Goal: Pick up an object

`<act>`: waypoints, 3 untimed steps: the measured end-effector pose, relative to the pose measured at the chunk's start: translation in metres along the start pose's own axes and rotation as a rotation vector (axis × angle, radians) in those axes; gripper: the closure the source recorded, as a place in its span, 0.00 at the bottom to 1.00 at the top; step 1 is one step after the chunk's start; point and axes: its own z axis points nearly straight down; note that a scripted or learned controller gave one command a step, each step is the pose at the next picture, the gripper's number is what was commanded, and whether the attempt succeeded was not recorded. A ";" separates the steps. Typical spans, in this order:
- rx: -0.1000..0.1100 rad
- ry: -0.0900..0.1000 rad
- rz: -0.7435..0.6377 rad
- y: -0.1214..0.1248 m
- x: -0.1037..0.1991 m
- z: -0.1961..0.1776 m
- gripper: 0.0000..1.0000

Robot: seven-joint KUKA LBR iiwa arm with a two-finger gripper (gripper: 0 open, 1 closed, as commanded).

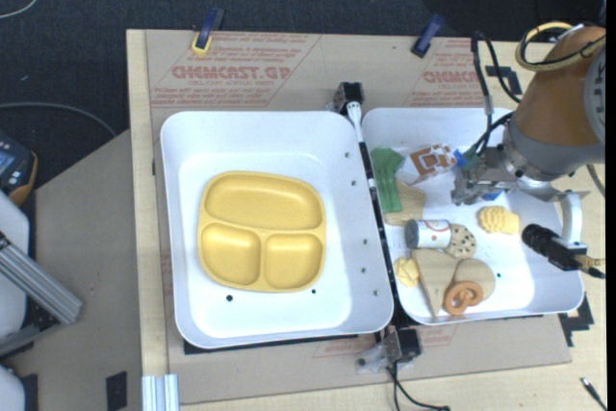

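Note:
The right bin [423, 122] holds a jumble of small toy foods. A green piece [388, 176] lies by its left wall, with an orange and white packet [430, 160] beside it. A yellow ridged piece [498, 220] sits mid-right. A white cylinder with a red band [428, 233] lies next to a speckled cookie [463, 242]. An orange pretzel [462, 296] rests on a tan slab [481, 276]. My gripper [469, 186] hangs low in this bin, between the packet and the yellow ridged piece. I see nothing clearly between its fingers.
The left bin [183, 207] contains a yellow divided tray [262, 228]. A small yellow piece [408, 271] lies near the right bin's front left. A black divider strip [371, 197] runs between the bins. The arm [563, 101] enters over the right bin's far right side.

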 end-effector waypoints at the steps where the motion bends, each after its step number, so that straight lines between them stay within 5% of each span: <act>1: -0.002 -0.001 0.002 -0.002 -0.010 -0.051 1.00; 2: -0.001 0.000 0.000 -0.001 -0.010 -0.086 1.00; 3: 0.000 0.002 -0.004 0.008 0.036 -0.092 1.00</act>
